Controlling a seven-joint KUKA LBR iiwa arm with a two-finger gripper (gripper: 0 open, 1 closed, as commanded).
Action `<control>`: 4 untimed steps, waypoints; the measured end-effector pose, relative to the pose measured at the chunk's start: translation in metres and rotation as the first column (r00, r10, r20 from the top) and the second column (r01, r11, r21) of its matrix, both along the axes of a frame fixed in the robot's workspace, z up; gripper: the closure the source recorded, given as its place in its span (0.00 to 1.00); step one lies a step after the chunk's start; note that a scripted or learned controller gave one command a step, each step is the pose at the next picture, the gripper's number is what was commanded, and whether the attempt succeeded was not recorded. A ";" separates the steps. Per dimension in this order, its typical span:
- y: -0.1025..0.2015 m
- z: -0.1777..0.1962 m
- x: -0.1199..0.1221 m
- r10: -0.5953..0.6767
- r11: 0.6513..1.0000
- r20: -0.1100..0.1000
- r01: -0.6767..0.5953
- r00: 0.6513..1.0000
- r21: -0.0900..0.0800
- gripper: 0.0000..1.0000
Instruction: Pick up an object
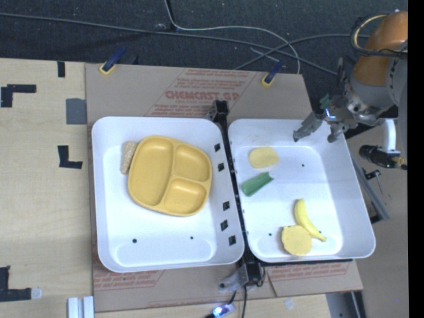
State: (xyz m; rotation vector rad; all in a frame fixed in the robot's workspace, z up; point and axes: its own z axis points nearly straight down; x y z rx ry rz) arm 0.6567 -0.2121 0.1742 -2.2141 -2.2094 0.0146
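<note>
Over the right bin's [344, 177] far right corner, the robot's hand [320, 129] hangs with fingers spread apart, gripping nothing. Below it lie a yellow slice [264, 157], green piece [256, 183], banana [307, 220] and yellow disc [297, 240]. Left bin [109, 177] holds a yellow divided plate [169, 175].

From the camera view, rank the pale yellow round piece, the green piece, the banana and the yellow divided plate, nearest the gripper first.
1. Pale yellow round piece, right bin's upper part.
2. Green piece, just below it.
3. Banana, lower right bin.
4. Yellow divided plate, left bin.
Measured from the gripper.
</note>
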 end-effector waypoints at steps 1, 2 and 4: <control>0.001 0.010 0.004 0.004 1.000 0.015 -0.004 1.000 -0.003 0.00; -0.006 -0.051 0.003 0.004 1.000 0.011 -0.004 1.000 -0.004 0.00; -0.005 -0.077 0.005 0.007 1.000 0.020 -0.007 1.000 -0.009 1.00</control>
